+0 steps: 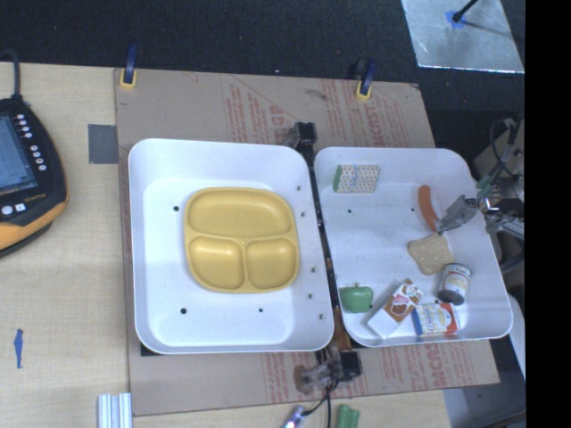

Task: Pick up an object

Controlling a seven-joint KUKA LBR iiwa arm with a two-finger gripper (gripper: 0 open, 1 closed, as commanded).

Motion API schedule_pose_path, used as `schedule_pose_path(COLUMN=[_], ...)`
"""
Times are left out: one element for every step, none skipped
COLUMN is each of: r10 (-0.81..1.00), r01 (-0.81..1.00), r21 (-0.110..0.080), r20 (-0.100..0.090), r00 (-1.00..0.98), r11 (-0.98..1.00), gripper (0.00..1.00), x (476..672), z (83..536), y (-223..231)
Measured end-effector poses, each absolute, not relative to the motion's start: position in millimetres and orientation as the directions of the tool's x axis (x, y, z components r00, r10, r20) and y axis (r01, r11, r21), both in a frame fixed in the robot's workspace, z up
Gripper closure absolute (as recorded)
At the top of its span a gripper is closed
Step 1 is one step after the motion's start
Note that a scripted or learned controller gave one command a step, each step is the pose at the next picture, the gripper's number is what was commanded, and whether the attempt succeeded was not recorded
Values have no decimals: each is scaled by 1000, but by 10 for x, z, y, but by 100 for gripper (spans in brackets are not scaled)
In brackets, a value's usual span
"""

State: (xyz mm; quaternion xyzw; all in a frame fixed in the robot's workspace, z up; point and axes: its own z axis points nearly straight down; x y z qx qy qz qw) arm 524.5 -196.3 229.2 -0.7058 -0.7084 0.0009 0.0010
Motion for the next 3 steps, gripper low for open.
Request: schedule_pose_path(r10=[1000,1000,1000], r01=[1000,1000,1000], r21=[-6,-5,-1], r20=[0,-2,1], r00=[-6,-6,-3], r11=[6,6,3], gripper=[0,0,0], x=[5599,5780,6566], z=[1525,913,922], y=[-1763,-2121,-1749])
